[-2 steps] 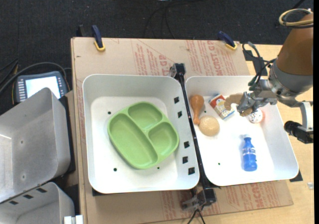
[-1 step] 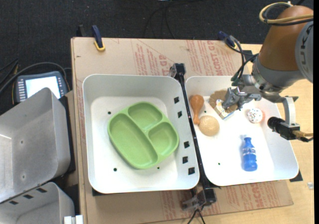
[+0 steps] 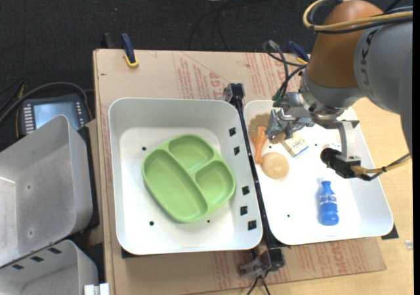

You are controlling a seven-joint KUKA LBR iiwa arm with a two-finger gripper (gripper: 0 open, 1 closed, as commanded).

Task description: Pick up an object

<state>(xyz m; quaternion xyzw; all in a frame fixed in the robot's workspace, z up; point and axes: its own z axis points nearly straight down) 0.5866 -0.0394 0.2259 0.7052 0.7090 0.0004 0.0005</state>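
Nearest in the right bin (image 3: 367,221) lies a blue bottle (image 3: 327,202), lengthwise toward the near edge and well apart from everything else on the white floor. Farther in, toward the bin's left wall, a pale round object (image 3: 275,165) rests just beside an orange carrot-shaped piece (image 3: 260,143), which runs along that wall. To the right of the round object sits a small white box with a blue edge (image 3: 298,146), tilted. A black, dark-ended part (image 3: 338,162) hangs from the arm over the bin's right half, with a yellow cable trailing off to the right.

The gripper (image 3: 283,123) is low over the far left part of this bin, directly above the carrot-shaped piece and the small box. Whether it is apart or closed cannot be told, and nothing can be seen caught in it. The grey arm (image 3: 387,58) with its orange band (image 3: 341,44) rises behind it to the far right.

The left bin (image 3: 131,221) holds a green divided plate (image 3: 189,176) with 3 compartments, lying flat near the middle. Both bins sit on a cardboard-covered worktop (image 3: 170,74), and a blue-and-yellow clamp (image 3: 128,51) grips its far left edge.
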